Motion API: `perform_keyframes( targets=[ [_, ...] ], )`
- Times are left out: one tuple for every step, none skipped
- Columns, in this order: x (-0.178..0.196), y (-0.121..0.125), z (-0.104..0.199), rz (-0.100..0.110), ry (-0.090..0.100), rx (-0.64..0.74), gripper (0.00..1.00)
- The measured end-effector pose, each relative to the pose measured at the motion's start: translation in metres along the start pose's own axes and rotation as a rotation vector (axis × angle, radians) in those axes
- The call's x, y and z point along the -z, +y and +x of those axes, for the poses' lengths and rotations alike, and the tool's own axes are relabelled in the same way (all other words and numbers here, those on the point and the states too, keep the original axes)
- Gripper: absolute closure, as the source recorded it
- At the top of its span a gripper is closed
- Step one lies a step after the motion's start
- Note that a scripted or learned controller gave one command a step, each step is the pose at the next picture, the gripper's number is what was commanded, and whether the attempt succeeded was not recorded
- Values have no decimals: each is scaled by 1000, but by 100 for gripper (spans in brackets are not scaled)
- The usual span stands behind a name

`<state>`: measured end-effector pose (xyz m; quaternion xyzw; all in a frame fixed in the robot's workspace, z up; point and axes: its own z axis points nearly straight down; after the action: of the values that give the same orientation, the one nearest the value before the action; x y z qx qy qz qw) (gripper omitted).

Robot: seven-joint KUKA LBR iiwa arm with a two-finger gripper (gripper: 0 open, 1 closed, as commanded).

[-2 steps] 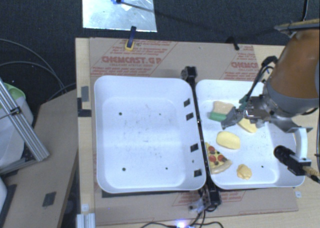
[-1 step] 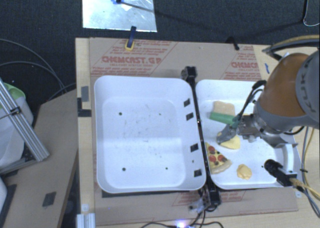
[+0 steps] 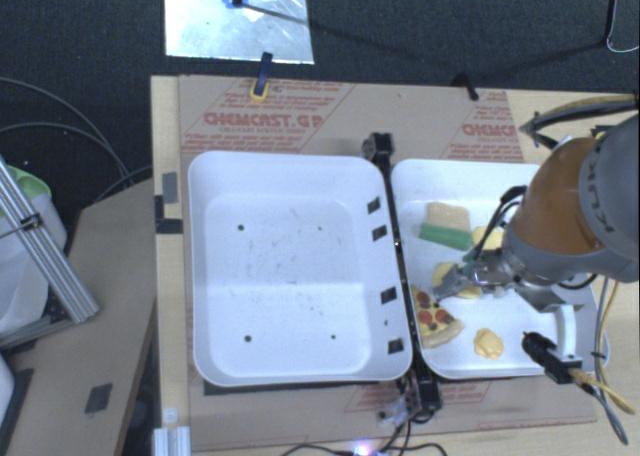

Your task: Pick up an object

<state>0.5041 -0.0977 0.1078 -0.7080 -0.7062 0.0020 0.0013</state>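
Note:
My gripper [image 3: 447, 285] hangs low over the right bin [image 3: 455, 369], its fingers pointing left, just over a small yellow piece [image 3: 444, 271]. Whether anything sits between the fingers cannot be made out. A tan block [image 3: 448, 215] lies on a green slab [image 3: 444, 236] at the bin's upper middle. A toy pizza slice [image 3: 434, 321] rests at the lower left of the bin, close below the gripper. A yellow lump [image 3: 488, 343] lies near the front wall. A thin yellow item [image 3: 489, 237] shows beside the arm.
The left bin [image 3: 290, 269] stands beside the right one, split by a black divider [image 3: 392, 254]. The arm [image 3: 565, 214] covers the right bin's right part. A metal plate [image 3: 238, 4] lies beyond the bench.

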Motion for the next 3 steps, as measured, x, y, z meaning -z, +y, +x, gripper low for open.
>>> perform_keyframes(
  targets=[
    [-20, -14, 4, -18, -3, 0, 0],
    [-8, -12, 7, -18, 4, 6, 100],
    [81, -17, 30, -14, 1, 9, 100]
  ],
)
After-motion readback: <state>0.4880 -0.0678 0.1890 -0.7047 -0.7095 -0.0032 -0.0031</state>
